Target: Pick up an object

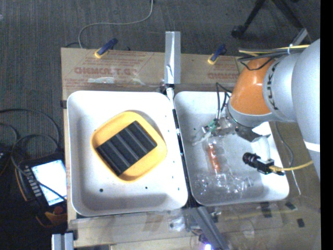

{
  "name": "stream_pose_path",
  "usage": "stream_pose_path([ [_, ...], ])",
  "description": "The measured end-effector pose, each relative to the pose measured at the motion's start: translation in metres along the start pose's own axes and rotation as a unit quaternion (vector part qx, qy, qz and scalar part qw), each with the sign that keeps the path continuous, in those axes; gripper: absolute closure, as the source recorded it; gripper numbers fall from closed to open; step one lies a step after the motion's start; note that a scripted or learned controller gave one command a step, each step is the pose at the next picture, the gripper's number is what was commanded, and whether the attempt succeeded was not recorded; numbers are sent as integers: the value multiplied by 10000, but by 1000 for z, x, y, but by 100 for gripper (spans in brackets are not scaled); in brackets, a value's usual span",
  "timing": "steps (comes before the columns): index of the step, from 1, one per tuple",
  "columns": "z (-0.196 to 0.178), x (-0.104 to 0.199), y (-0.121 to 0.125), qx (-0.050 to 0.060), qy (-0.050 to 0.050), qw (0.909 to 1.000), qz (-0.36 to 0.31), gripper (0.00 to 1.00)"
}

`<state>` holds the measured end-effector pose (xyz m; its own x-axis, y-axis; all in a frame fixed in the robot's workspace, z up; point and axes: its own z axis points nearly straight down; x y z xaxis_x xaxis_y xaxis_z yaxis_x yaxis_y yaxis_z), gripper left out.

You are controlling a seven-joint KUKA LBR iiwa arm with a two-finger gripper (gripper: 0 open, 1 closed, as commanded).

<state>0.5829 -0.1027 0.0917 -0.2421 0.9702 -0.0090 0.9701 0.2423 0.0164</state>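
Two blue-and-yellow spring clamps (105, 47) (216, 54) grip the brown cardboard sheet (119, 69); a lit tablet screen (48, 180) lies on the grey carpet (52, 14).

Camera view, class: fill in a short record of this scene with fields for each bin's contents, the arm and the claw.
left bin: yellow object with black ribbed top
right bin: clear plastic items, one with an orange part
arm: reaches in from the right, over the right bin
claw: low over the clear items; grip not discernible
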Motion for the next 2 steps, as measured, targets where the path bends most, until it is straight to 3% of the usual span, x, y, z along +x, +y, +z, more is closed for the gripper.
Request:
stream_pose_path([
  [1,-4,2,-52,-83,-31,9984,-558,0],
  [2,-13,3,-50,-92,-23,9984,-564,100],
])
